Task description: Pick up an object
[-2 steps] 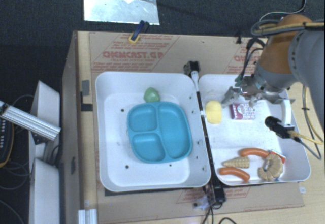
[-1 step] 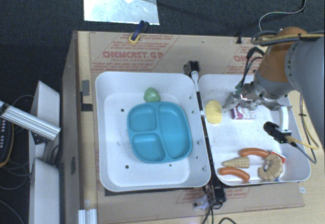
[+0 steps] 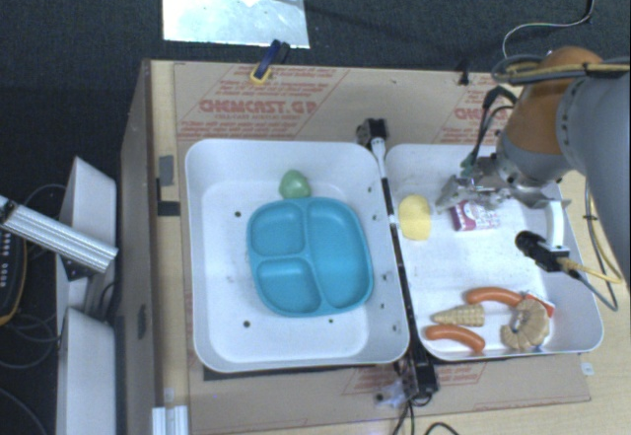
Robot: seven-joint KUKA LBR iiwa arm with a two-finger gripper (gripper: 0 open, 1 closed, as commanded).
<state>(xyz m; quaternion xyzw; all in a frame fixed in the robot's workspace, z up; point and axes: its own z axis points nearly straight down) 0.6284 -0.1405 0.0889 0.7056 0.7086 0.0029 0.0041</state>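
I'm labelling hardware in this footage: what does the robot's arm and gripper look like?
The arm is a rounded grey body with an orange band above the wrist. Thin cables loop over it near the top. The gripper is a small metallic grey assembly at the arm's end, over the right bin.

One fixed camera looks down at a slant from above the bench (image 3: 237,98). It takes in both white bins, the left bin (image 3: 222,177) and the right bin (image 3: 582,325), from moderate distance.
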